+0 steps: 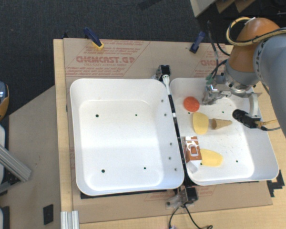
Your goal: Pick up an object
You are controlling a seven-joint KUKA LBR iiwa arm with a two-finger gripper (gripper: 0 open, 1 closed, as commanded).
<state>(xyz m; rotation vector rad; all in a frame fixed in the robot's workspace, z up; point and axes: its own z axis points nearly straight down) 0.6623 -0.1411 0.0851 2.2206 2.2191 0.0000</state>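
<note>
In the right bin [257,171], toward its far edge: gripper [210,95] low beside orange ball [191,104], finger state impossible to tell; probably light, smooth, prone to roll, best pinched across the middle; yellow pieces [200,123] nearer the front edge.

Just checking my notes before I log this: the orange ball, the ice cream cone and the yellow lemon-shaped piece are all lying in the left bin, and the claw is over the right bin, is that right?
Not quite. The camera view shows the orange ball, ice cream cone and yellow lemon-shaped piece lying in the right bin, not the left bin. The claw is indeed over the right bin.
</note>
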